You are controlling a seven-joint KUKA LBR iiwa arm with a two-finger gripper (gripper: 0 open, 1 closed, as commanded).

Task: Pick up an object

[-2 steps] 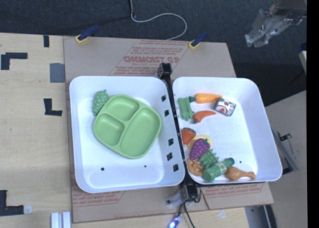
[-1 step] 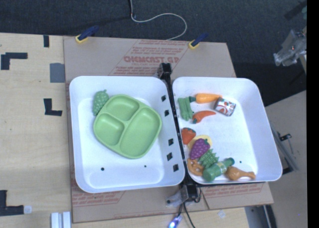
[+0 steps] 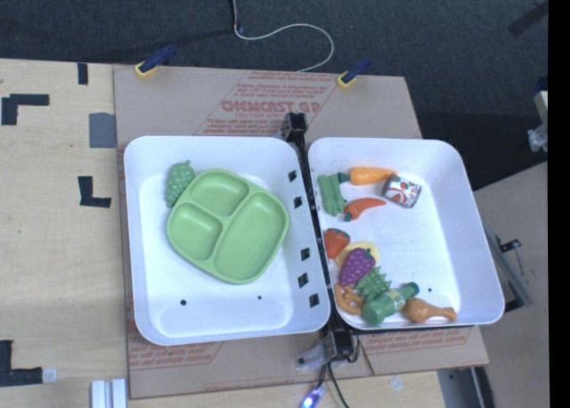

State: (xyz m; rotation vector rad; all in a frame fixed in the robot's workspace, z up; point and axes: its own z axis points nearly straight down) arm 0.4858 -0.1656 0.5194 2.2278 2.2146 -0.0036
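Gripper state: cannot tell. Left bin [image 3: 223, 308] touching right bin [image 3: 445, 219] on cardboard sheet [image 3: 267, 99]; dark carpet [image 3: 401, 5] behind, cable [image 3: 267, 36] across it.

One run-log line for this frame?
left white bin: green divided plastic plate | right white bin: toy foods, small red-white can | nothing lifted

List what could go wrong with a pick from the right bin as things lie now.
1. The purple grapes, green toys and tan piece lie packed together, so a grasp may catch two or slip.
2. The green beans lie beside the bin's inner wall, leaving little room.
3. The small can lies tilted and may roll.
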